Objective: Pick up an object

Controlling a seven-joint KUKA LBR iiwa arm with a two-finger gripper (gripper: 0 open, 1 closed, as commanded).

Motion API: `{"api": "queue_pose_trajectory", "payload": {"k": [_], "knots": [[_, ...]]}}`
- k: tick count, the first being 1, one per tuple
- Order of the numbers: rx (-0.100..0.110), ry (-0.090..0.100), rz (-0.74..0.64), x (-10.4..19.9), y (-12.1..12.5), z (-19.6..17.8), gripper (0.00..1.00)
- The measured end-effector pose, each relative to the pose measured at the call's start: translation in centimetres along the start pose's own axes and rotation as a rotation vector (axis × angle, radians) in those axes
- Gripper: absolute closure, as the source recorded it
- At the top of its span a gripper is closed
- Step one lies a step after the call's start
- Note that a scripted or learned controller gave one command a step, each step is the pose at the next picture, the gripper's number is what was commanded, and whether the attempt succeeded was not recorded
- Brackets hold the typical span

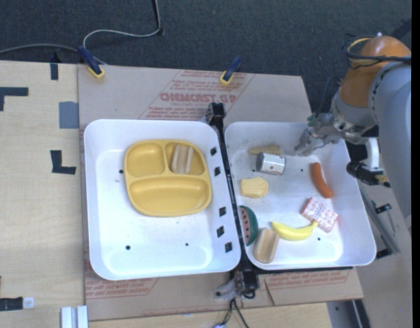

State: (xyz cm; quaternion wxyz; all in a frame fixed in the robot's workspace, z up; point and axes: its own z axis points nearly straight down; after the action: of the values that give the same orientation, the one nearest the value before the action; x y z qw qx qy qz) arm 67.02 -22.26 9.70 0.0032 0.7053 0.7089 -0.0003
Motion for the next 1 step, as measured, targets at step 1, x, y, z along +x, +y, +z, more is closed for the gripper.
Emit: {"api": "queue_pose_trajectory", "payload": {"k": [1], "knots": [[0.003, 0.005, -0.001, 0.19, -0.02, 0.06, 0.00]]}}
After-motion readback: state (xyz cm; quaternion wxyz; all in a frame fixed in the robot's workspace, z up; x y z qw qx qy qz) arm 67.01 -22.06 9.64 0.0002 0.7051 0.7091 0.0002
